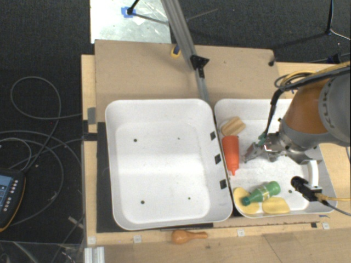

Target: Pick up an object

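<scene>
camera view: gripper [253,152] hovers low in the right bin [249,107], just beside the orange carrot [231,153], holding nothing i can see; whether it's clenched, can't tell. approach step, i'd say; next it needs centring over the carrot, then closing. no readable labels

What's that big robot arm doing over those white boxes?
The arm's pincer hangs over the right bin, trying to pick something up. It holds nothing yet. An orange carrot-like toy lies just beside it, with a tan block farther back and a green bottle nearer the front. The left bin sits alongside.
</scene>
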Controlling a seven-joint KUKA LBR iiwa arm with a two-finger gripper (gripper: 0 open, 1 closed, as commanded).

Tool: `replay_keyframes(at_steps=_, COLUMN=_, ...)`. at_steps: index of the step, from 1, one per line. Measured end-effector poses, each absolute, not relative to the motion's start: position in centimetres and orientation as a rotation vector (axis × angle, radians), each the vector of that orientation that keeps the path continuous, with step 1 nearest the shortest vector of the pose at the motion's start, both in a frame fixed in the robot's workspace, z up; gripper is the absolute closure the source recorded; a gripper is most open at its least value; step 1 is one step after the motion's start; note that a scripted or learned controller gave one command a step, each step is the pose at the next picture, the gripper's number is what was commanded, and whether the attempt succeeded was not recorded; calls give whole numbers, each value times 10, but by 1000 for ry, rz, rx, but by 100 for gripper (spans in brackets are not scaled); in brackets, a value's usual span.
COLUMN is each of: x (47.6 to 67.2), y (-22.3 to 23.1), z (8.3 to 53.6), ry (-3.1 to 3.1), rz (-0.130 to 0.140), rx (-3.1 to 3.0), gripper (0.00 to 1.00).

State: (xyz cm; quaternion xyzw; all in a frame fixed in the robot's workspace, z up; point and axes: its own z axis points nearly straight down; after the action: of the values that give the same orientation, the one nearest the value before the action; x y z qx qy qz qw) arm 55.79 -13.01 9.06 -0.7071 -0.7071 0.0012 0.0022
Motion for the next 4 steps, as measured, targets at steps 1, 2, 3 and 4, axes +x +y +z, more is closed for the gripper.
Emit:
replay_keyframes(at_steps=1, x=558, y=-130, z=91, ry=-2221, rz=-1, rx=-2222, gripper=0)
replay_keyframes(at_steps=2, x=559, y=-130, z=102, ry=-2223, rz=-5, rx=-2223, gripper=100)
replay_keyframes(at_steps=3, x=565, y=-137, z=148, ry=-2228, rz=-5, rx=-2222, gripper=100)
replay_keyframes(at_steps=4, x=577, y=-137, z=202, ry=-2233, rz=-7, rx=-2220, gripper=100)
